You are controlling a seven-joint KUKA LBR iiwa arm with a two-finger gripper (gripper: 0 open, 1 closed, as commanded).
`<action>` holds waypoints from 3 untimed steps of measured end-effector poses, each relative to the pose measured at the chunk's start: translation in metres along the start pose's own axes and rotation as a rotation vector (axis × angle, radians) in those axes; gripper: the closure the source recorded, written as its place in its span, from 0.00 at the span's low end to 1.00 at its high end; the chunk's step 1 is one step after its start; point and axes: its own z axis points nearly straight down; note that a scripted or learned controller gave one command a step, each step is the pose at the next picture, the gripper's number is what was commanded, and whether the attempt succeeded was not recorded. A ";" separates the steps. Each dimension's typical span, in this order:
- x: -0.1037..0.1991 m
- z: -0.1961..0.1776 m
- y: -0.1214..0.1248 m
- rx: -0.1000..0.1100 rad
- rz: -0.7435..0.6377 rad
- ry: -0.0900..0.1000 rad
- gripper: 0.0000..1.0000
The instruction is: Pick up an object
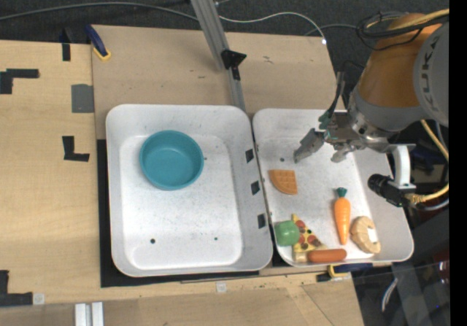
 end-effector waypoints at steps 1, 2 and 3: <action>0.000 0.000 0.000 0.000 0.000 0.000 0.00; -0.007 0.058 -0.008 0.006 0.002 0.000 0.00; -0.008 0.106 -0.017 0.006 0.002 0.000 0.00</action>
